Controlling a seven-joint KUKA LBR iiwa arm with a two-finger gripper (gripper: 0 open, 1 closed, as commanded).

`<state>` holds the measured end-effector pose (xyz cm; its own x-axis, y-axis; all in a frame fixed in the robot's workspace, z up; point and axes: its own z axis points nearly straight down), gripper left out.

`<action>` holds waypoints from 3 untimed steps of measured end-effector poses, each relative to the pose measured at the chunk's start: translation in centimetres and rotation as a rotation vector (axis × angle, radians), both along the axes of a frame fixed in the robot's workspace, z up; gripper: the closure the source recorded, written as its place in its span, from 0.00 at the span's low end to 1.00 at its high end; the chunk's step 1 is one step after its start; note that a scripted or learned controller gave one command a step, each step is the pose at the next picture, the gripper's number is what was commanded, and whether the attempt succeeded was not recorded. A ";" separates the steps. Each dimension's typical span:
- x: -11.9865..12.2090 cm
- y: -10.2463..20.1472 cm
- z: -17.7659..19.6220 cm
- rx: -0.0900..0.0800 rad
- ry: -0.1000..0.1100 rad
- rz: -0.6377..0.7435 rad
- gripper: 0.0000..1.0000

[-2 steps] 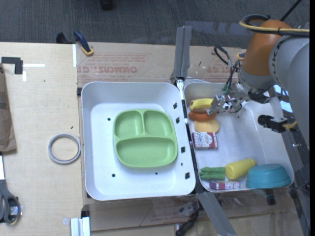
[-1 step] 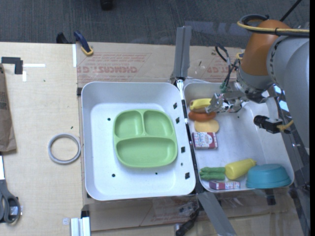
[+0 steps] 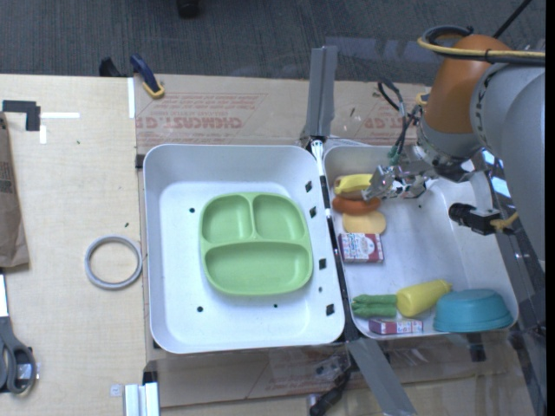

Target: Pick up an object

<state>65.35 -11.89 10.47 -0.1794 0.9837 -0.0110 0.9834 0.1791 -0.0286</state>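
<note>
Approach step: gripper (image 3: pixel 384 183), jaw state not discernible, low at the right bin's (image 3: pixel 486 258) eleven o'clock corner beside yellow piece (image 3: pixel 353 183) and orange-red piece (image 3: pixel 354 204); next, secure grasp.

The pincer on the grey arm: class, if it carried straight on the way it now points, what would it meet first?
Probably the yellow banana-shaped toy, lying just ahead of the pincer at the far left of the right white bin, with the orange-red sausage-shaped toy right beside it. Depth is unclear from this slanted view.
</note>
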 end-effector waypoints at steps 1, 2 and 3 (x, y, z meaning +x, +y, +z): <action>-0.5 -4.1 7.6 0.014 -0.027 -0.015 0.00; -0.5 -4.1 8.5 0.012 -0.028 -0.014 1.00; -0.5 -4.1 8.5 0.012 -0.028 -0.014 0.00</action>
<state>64.86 -16.01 18.95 -0.1656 0.9862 -0.0038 0.9862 0.1656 0.0005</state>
